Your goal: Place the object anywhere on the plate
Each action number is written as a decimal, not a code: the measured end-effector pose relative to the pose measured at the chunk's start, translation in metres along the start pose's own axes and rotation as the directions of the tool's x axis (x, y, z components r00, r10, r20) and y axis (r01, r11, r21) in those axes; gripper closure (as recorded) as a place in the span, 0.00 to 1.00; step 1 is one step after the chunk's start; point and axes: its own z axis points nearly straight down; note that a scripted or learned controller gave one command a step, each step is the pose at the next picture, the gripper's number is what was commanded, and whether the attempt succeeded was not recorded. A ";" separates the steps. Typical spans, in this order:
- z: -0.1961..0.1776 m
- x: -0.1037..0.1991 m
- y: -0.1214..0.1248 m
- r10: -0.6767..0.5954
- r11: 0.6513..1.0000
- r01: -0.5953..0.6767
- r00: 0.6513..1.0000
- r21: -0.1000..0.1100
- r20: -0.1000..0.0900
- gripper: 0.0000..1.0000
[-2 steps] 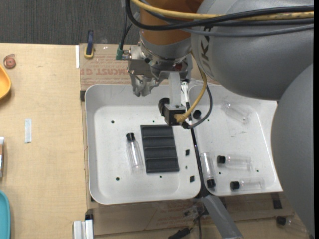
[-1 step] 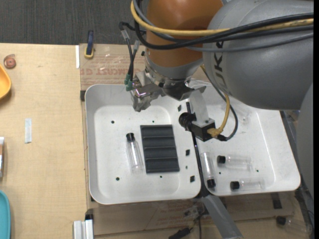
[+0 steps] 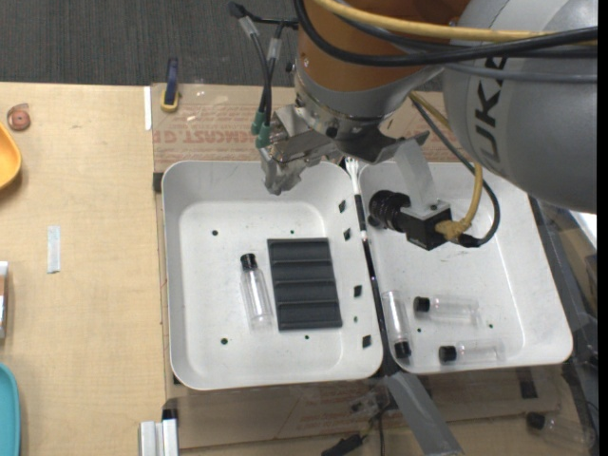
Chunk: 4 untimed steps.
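Clear vial (image 3: 254, 291) with black cap, lying flat in the left bin (image 3: 190, 350), cap toward the far side, just beside the left edge of the plate (image 3: 304, 284). Dark ribbed rectangular plate, flat on the bin floor near its middle, bearing nothing on top.

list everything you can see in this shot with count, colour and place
shallow white plastic bins: 2, white, side by side on the bench
dark ribbed rectangular plate: 1, black, middle of the left bin
clear glass vial with black cap: 1, clear, left bin, just left of the plate
clear capped vials: 3, clear with black caps, right bin, near its front
orange curved object: 1, orange, far left edge of the bench
grey arm with orange band: 1, reaching in from the right
two-finger gripper: 1, metal, over the left bin's back edge
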 end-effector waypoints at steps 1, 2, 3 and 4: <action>-0.038 0.006 -0.041 -0.335 0.942 0.335 0.942 -0.002 0.001 1.00; -0.038 -0.019 0.010 -0.694 0.720 0.694 0.720 -0.002 0.001 1.00; -0.038 -0.017 0.068 -0.917 0.398 0.917 0.398 -0.003 0.003 1.00; -0.039 0.006 0.015 -0.967 0.256 0.967 0.256 -0.002 0.003 1.00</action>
